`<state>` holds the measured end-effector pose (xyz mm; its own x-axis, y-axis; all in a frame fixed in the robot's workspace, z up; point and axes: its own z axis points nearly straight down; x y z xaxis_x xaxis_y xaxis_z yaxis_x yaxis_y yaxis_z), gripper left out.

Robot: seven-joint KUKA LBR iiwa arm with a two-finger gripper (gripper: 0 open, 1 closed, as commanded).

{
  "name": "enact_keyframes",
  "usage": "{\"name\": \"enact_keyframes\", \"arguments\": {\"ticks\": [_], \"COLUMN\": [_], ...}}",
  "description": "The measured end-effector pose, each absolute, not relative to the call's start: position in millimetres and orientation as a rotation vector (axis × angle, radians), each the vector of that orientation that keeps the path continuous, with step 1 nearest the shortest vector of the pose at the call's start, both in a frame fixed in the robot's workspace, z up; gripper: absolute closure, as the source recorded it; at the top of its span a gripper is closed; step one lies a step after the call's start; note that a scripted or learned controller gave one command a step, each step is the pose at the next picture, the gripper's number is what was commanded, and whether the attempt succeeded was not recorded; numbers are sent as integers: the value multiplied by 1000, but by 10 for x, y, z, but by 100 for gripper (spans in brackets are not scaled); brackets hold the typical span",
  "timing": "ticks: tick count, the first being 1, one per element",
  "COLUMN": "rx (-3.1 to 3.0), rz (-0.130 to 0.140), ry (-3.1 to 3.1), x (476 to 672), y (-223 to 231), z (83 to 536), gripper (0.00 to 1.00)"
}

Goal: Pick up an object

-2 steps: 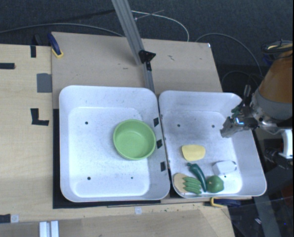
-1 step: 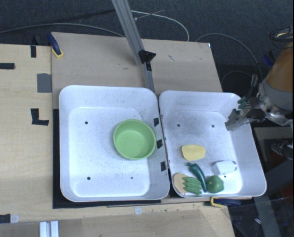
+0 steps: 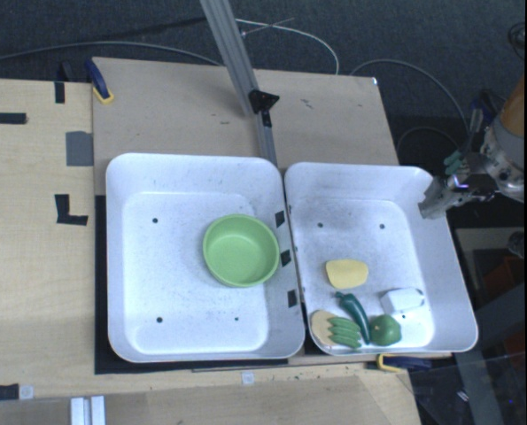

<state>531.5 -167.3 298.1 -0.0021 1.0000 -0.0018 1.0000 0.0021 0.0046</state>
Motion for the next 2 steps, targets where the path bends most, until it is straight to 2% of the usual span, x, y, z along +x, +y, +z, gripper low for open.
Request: {"name": "enact_keyframes", "arguments": {"ticks": [1, 2], "rx": [2217, 2215], "rz": [-1, -1], "ry": [2230, 2229], "x": [5357, 5426], "y": [-1158, -674], "z": [2747, 2721], "gripper": [100, 100]}}
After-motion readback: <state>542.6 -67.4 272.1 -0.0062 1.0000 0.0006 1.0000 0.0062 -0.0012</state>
